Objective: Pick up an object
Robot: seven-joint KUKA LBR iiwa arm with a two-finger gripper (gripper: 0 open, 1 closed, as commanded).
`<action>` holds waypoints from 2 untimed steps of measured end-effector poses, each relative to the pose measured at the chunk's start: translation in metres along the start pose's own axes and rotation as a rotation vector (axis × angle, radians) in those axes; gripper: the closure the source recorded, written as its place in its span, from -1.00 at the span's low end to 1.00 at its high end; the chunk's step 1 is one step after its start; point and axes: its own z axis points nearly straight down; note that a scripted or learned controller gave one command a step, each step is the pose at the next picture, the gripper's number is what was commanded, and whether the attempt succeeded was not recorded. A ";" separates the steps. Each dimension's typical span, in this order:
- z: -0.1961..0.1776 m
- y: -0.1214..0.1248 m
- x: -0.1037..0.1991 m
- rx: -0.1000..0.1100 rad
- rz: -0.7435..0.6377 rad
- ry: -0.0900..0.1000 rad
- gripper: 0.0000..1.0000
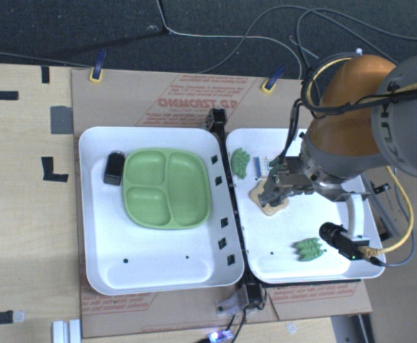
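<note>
In the right bin, my gripper hangs low over a small tan object, which pokes out just beneath it near the bin's left side. A leafy green piece lies at the bin's upper left. Beside it, a small blue and white item is partly hidden by the gripper body. Another green piece lies toward the front right. The arm's orange band and grey wrist cover the bin's back right.
The left bin holds a green divided plate with a small black block at its left. Black clips run along the seam between the bins. Cables loop beside the arm at the right.
</note>
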 end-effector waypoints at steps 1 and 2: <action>0.005 -0.003 0.045 -0.001 0.001 0.000 1.00; 0.007 0.002 0.092 -0.001 -0.002 0.000 1.00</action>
